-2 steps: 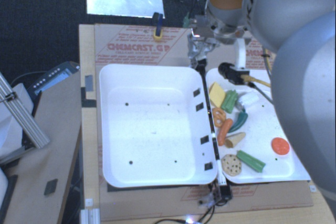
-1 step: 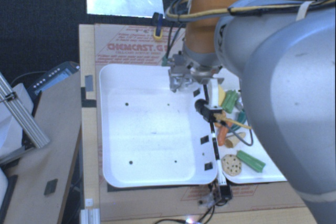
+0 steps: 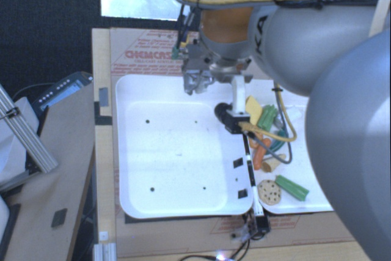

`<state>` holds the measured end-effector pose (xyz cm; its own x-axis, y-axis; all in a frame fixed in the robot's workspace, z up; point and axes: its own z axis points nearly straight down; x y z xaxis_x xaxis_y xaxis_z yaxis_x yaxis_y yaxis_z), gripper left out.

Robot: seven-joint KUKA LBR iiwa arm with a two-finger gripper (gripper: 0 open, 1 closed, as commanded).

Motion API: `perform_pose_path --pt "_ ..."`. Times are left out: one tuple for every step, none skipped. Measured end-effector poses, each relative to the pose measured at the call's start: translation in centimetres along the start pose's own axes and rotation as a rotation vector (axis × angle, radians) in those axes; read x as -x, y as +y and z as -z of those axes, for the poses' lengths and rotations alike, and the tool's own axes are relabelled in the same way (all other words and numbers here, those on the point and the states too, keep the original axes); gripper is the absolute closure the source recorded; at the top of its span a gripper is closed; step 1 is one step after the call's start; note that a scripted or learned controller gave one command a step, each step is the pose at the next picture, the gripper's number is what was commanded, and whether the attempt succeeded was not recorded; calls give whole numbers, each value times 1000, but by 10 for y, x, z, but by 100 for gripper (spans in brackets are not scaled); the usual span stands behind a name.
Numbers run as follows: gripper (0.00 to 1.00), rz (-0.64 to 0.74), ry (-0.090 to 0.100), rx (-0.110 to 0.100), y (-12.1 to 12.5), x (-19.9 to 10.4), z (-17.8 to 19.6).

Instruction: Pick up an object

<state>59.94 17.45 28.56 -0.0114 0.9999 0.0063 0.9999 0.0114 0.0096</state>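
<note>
Cardboard (image 3: 177,230), brown and matte with red print, lies flat under both bins. Nearest in the smooth white bin on the view's right (image 3: 292,207) are a tan round disc (image 3: 269,192), speckled with dark dots, and just beside it a green cylinder (image 3: 291,187) lying on its side. Farther in, a tapered orange piece (image 3: 261,153) lies among other small things, with flat green pieces (image 3: 267,117) and a pale yellow wedge (image 3: 253,106) beyond it. The glossy white bin on the view's left (image 3: 177,156), with rounded corners, holds a few tiny dark specks on its floor. At its far rim the grey metal gripper (image 3: 194,87) hangs over the bin; whether it is wide or narrow cannot be told, and nothing is seen in its grasp.
</note>
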Motion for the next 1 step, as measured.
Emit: perform_pose_path --pt "100 -3 -5 -14 -57 -29 -27"
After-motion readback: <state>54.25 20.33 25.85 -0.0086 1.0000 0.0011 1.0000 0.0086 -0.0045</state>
